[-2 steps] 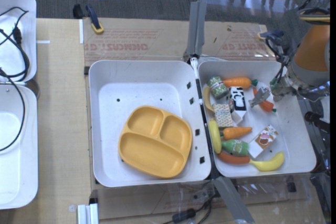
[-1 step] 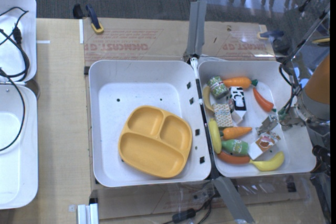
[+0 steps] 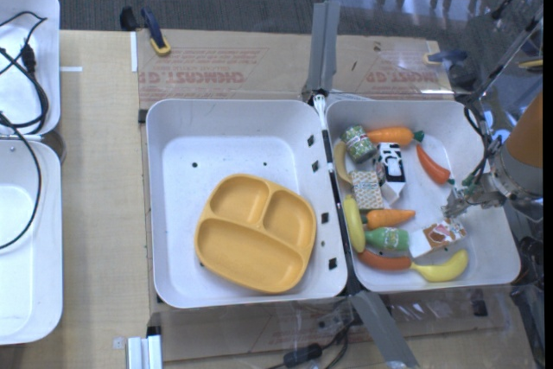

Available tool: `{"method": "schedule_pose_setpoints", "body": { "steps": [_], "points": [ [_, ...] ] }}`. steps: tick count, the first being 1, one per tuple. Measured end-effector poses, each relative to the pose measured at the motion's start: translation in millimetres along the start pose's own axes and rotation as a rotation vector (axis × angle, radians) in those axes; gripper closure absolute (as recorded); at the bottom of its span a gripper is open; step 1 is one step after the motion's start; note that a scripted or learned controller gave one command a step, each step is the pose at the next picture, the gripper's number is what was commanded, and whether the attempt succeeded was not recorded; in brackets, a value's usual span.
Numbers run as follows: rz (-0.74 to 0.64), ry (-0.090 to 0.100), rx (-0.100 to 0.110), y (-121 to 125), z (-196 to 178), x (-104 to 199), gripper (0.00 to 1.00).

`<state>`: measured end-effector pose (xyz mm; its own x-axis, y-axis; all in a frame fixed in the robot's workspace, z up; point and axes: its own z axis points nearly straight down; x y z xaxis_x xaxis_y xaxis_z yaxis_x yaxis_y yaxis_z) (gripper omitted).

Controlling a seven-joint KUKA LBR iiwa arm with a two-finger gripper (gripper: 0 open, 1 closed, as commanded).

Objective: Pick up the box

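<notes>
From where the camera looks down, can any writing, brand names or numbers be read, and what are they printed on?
Red mirrored lettering on the flat brown cardboard sheet behind the bins: too blurred to read with certainty.
White marks on the small black and white box in the right white bin: too small to read.
Print on the small tan patterned box: unreadable.
Label on the small white and orange packet: unreadable.

Small tan patterned box (image 3: 366,189) lies flat in right bin.

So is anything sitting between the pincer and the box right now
Nothing visible does. The pincer hangs over the right bin, and the box lies toward that bin's left side, with bare bin floor between them. Carrots and a banana crowd the box's edges.
</notes>
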<state>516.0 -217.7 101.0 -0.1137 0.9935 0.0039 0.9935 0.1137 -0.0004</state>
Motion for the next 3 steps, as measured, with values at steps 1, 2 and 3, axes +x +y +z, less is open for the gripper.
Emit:
{"method": "schedule_pose_setpoints", "body": {
  "steps": [1, 2, 3],
  "points": [
    [-0.003, 0.006, 0.002, 1, 1, 3, 0.0],
    [0.136, -0.003, 0.001, 70, 10, 7, 0.0],
    [0.057, 0.005, -0.001, 123, 9, -8, 0.0]
  ]
}}
